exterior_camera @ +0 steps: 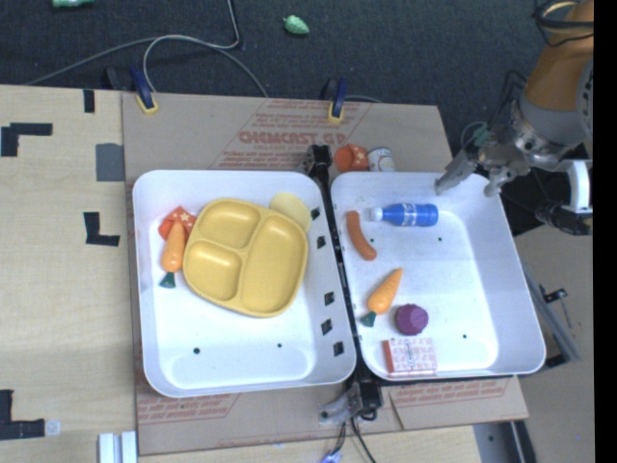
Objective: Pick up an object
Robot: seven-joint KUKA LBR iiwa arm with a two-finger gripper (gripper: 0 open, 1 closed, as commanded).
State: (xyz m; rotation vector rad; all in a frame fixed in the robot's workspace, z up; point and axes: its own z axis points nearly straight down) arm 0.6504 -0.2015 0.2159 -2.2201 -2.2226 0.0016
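A robotics lab: a grey, orange-banded robot arm (559,75), clamped brown cardboard sheet (289,133), two shallow white plastic bins (241,374), loose black cable (193,41) on dark carpet (405,27).

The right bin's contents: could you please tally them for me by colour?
Orange: 2, a carrot and a sausage
Blue: 1, a bottle
Purple: 1, a round piece
Red and white: 1, a small box
Total: 5
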